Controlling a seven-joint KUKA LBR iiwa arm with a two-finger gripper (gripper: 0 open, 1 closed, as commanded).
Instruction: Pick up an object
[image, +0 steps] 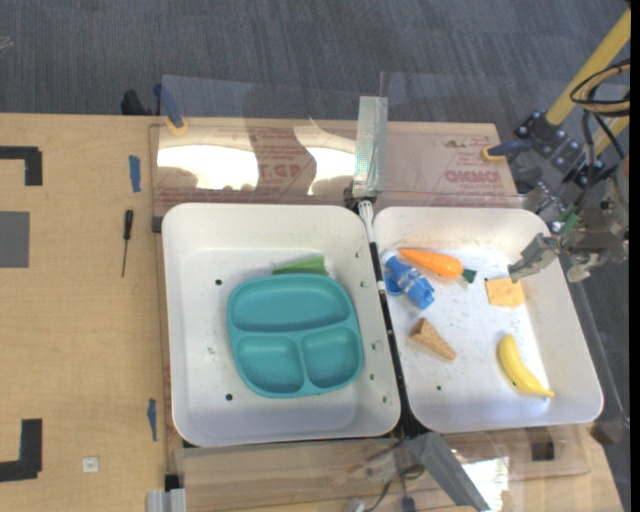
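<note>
**Obs 1:** Gripper (530, 262) sat low at the right bin's (590, 395) far right side, tip just beside the cheese (505, 293). Couldn't tell how wide it stood, and saw nothing in it.

**Obs 2:** Agreed. Cheese lay flat, unlifted, near the carrot (432, 263). Blue toy (410, 282) left of that, cone (432, 340) mid-bin, banana (522, 366) toward the front.

**Obs 1:** Risks?

**Obs 2:** My guess: tip looked off to the cheese's upper right, so closing there might only clip a corner and skid it away. A thin flat wedge gives little to bite.

**Obs 1:** Bin wall was close too; a push could jam the cheese against it.

**Obs 2:** Left bin (180, 330) held the teal tray (295, 335) with something green (300, 266) behind it. Well apart, no concern.
</note>
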